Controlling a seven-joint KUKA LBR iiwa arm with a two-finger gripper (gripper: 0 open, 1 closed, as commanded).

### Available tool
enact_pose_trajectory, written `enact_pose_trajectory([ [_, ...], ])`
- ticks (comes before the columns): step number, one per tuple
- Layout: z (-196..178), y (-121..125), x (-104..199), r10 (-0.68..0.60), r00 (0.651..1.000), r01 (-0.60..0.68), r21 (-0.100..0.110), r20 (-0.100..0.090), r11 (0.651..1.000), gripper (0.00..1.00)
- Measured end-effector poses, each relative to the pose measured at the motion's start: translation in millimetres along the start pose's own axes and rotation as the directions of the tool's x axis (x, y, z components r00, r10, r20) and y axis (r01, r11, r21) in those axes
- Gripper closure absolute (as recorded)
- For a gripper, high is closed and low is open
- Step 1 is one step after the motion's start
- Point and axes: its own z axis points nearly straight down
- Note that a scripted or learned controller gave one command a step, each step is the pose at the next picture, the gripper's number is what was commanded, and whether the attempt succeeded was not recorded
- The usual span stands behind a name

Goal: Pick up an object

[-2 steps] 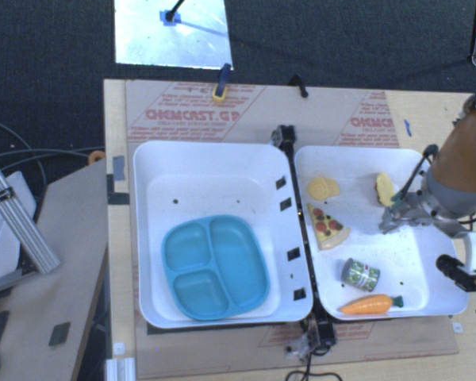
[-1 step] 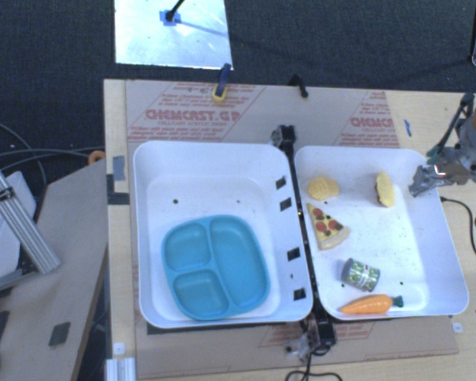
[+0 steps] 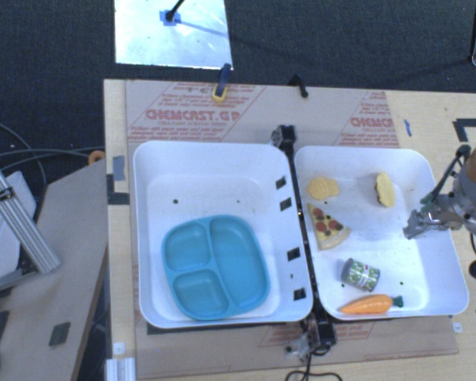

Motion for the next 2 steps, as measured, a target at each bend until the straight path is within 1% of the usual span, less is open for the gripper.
enact_pose_trajectory([
  [1,-101.0,48.2,56.5,-0.014,1.0,0.014,-0.021,0.004,1.0,1.0],
  [2,-95.0,44.2,52.3,-0.006,1.0,0.006,-0.009,0.003,1.0,0.0],
])
